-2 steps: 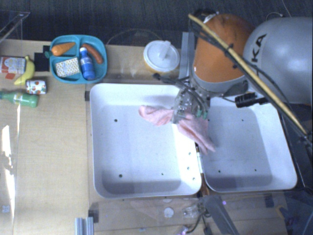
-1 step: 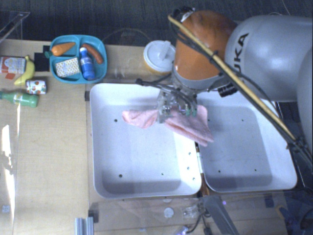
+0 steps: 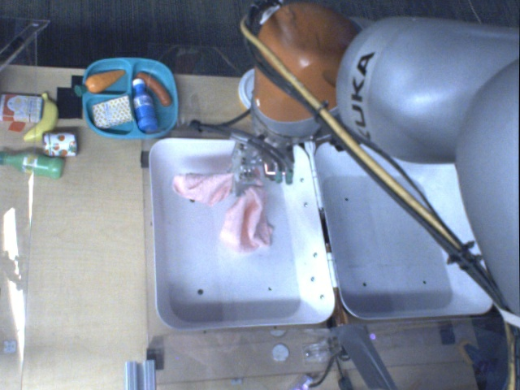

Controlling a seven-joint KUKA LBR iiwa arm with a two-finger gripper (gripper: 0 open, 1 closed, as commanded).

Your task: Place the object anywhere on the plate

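A crumpled pink cloth (image 3: 244, 222) lies in the left white bin (image 3: 187, 299), one lobe stretching left and another towards the bin's middle. My gripper (image 3: 248, 179) hangs straight over the point where the two lobes meet, and the cloth bunches up right under it. The gripper's body hides the contact. A blue divided plate (image 3: 166, 84) with toy food in it stands on the bench beyond the bin's far left corner. The rim of a white plate (image 3: 244, 88) peeks out behind the orange wrist.
The right white bin (image 3: 390, 291) lies under the grey arm. A toy banana (image 3: 42, 116), a small can (image 3: 59, 144), a green bottle (image 3: 32, 164) and a carton (image 3: 18, 108) sit on the bench at the far left.
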